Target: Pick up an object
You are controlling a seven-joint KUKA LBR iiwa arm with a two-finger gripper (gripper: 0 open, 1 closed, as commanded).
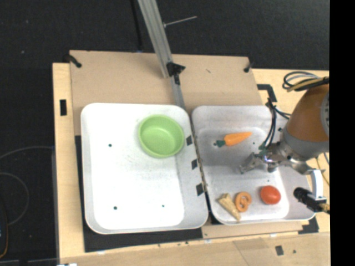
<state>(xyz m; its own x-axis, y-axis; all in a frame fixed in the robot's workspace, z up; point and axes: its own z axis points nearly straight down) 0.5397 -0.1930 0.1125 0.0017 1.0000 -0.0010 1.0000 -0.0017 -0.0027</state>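
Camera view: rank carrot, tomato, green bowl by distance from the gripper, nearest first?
Measured from the gripper in the right bin:
1. Carrot, just up and left of it; tomato, just below it. Too close to call.
2. Green bowl, far left, in the left bin.

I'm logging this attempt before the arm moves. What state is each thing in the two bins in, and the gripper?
Green round plastic bowl: upright, mouth up, in the left white bin.
Orange toy carrot: lying flat in the right white bin, untouched.
Red round tomato-like toy: resting on the bin floor.
Orange ring-shaped piece: lying beside a tan wedge.
Two-finger gripper: low over the right bin, holding nothing visible.
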